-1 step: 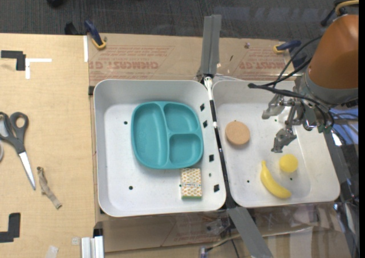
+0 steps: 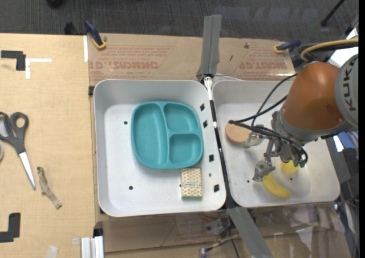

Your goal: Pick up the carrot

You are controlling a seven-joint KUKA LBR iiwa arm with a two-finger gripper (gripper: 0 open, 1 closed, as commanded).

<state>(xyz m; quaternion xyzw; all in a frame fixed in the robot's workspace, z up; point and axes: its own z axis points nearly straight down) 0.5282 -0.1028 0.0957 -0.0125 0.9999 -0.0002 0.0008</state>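
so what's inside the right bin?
A banana, a tan round piece and the gripper inside the right bin. The arm covers the rest; no carrot visible.

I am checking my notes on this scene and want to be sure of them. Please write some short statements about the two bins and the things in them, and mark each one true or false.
1. The teal divided plate lies in the left bin. True.
2. The sponge lies on top of the plate. False: it lies on the bin floor beside the plate's near edge.
3. The gripper is above the right bin. True.
4. The banana lies in the left bin. False: it lies in the right bin, near the gripper.
5. The scissors lie inside a bin. False: they lie on the bench to the left of both bins.
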